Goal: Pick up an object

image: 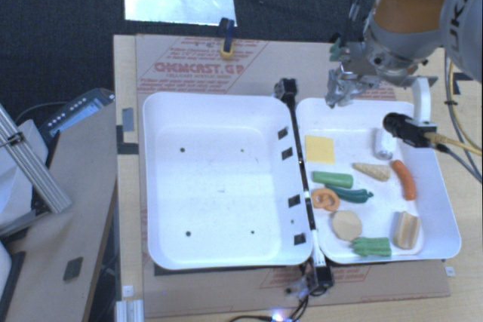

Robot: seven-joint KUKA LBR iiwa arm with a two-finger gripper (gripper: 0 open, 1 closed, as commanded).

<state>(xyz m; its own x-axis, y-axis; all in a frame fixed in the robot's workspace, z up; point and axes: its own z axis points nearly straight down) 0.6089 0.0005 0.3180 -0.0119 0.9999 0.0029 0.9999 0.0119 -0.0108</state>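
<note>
While the hand point(341, 92) is hanging over the right bin's point(445, 226) back edge, I cannot tell its state. Toy foods like the yellow square point(320, 149) are lying crowded below, so it may be grabbing two or slipping off.

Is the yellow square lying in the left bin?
No, the yellow square lies in the right bin, near its upper left corner, above the green pieces.

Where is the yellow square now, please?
The yellow square lies flat in the right bin, in its upper left part near the divider between the bins, just above the green cucumber.
</note>
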